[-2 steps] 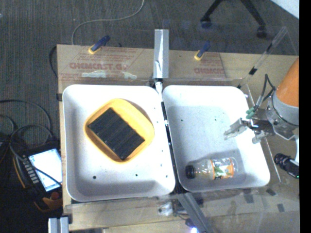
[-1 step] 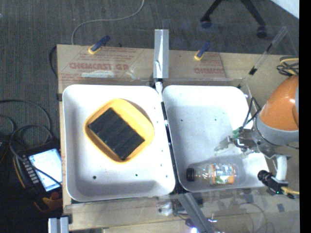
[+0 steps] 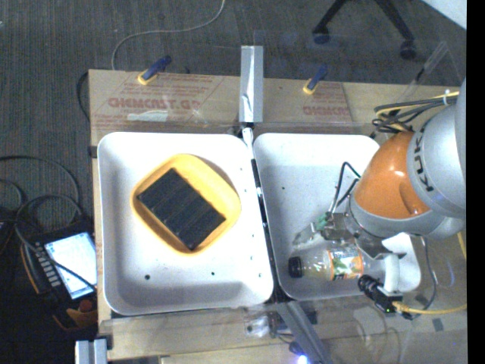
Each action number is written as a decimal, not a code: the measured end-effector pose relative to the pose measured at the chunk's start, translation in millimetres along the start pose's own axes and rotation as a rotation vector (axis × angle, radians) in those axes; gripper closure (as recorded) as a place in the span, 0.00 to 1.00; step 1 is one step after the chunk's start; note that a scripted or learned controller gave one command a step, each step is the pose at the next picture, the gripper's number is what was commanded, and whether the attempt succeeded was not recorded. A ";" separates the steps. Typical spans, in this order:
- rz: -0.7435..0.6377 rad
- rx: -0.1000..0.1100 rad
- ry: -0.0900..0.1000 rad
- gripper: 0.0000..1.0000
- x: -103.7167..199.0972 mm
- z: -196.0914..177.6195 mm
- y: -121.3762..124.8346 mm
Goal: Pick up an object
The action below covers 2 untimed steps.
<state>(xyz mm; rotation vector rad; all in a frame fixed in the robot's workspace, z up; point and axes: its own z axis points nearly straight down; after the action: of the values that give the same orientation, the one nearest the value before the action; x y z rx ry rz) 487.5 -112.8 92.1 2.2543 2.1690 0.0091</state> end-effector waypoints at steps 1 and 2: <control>0.150 0.016 0.003 0.00 35.6 -91.5 -3.9; 0.162 0.016 0.002 0.00 -32.8 -89.9 12.1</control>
<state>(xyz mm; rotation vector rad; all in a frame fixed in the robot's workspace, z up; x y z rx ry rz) 497.0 -145.6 182.3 2.4325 1.9883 -0.0045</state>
